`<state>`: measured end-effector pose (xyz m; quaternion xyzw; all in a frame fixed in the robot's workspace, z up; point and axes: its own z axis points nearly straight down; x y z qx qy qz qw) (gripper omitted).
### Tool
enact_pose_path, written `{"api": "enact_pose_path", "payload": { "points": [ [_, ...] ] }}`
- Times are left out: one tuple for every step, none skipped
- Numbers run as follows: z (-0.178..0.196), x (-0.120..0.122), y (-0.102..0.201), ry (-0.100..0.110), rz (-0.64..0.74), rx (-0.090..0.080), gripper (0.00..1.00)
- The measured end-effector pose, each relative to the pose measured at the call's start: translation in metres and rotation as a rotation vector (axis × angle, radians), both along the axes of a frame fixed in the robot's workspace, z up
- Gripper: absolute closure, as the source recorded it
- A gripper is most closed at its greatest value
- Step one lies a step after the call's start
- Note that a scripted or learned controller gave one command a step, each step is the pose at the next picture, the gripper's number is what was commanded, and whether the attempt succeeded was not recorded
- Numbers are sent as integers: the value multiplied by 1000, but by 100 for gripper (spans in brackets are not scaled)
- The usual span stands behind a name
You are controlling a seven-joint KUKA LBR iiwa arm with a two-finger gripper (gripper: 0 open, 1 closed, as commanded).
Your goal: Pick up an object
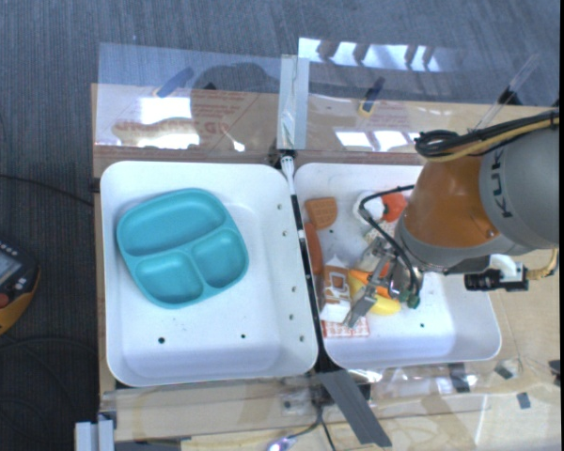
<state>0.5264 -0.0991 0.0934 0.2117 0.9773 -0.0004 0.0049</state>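
Note:
My gripper (368, 301) reaches down into the right bin (451, 341), its tips just above a small pile of objects. Under it lie a yellow piece (383, 305), an orange piece (358, 275) and a flat brown and white packet (336, 287). A brown wooden spatula (318, 224) lies along the bin's left side. An orange object (392, 205) peeks out behind the arm's wrist. The wrist hides the back part of the bin.
The left bin (263, 336) holds a teal divided plate (180, 245). A clear plastic wall (291, 97) stands behind both bins. A black and orange device (2, 285) sits on the floor at far left.

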Motion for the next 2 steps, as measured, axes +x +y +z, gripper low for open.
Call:
{"api": "enact_pose_path", "payload": {
  "points": [
    [2, -14, 1, -21, -84, -3, 0],
    [0, 19, 0, 0, 31, -1, 0]
  ]
}}
